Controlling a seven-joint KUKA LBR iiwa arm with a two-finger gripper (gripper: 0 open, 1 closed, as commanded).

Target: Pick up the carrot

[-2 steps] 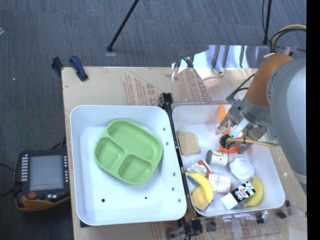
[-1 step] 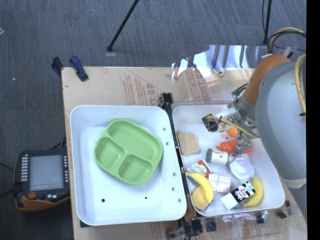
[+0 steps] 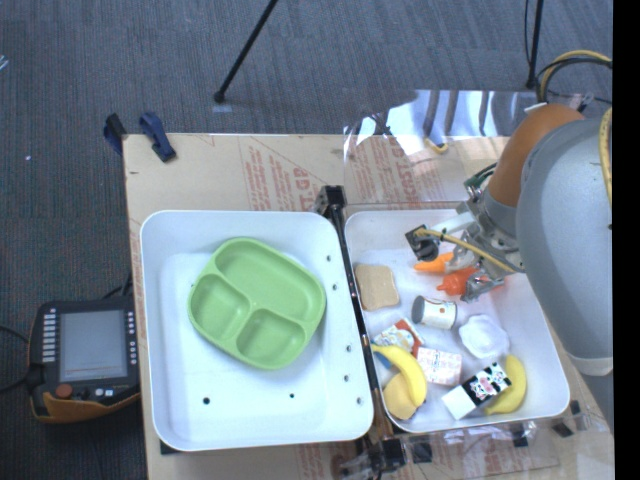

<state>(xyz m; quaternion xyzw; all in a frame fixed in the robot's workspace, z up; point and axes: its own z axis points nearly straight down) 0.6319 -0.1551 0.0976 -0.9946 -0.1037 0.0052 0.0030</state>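
Just right of the tan cracker [image 3: 377, 286], the carrot [image 3: 446, 273] lies in the right bin [image 3: 545, 348], touching the end effector [image 3: 470, 268]. Whether that is apart or together, I cannot tell. Crowding neighbours could spoil the grasp.

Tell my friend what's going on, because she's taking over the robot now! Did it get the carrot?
Gripper: low in the right bin, right at the carrot; I cannot tell whether it has hold of it.
Carrot: in the upper part of that bin, close beside the gripper, above the small white cup.
Left bin: holds the green divided plate.
Done: the arm has reached the carrot.
Left: confirm the grasp, then lift the carrot.
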